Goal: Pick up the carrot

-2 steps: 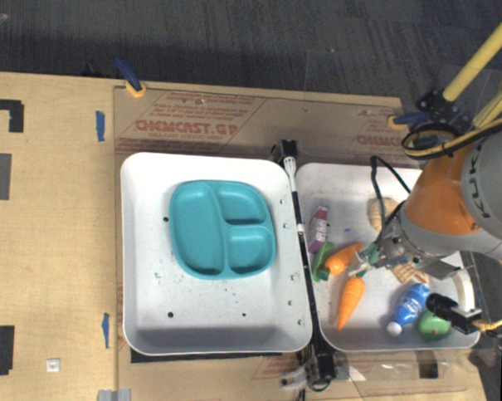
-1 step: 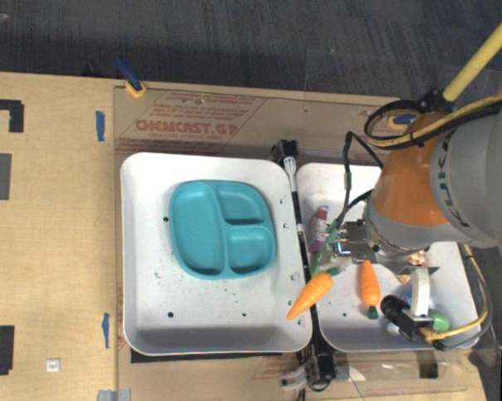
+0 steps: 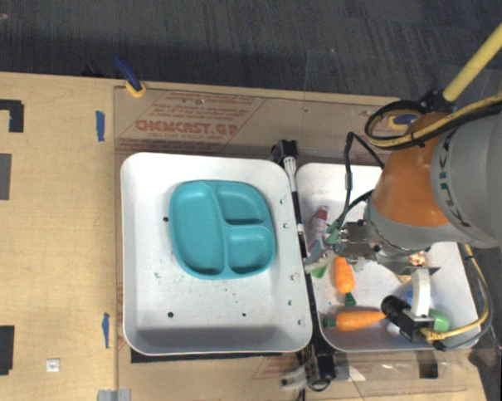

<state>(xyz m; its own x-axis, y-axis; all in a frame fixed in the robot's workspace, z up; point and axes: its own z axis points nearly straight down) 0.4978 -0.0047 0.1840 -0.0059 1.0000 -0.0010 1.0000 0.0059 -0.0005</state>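
Because the arm reaches in from the right, the claw point(image 3: 341, 256) is hung low over the right bin point(image 3: 454, 333), just above one carrot point(image 3: 344, 275) standing nearly on end. A second carrot point(image 3: 358, 320) is laid flat near the front wall. Whether the claw is spread cannot be told (the wrist hides it). The teal tray point(image 3: 223, 228) is left in the left bin point(image 3: 140, 257).

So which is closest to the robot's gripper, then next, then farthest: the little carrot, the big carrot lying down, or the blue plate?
1. The little carrot, just below the gripper in the right bin.
2. The big carrot, lying along the right bin's near edge.
3. The blue plate, over in the left bin.
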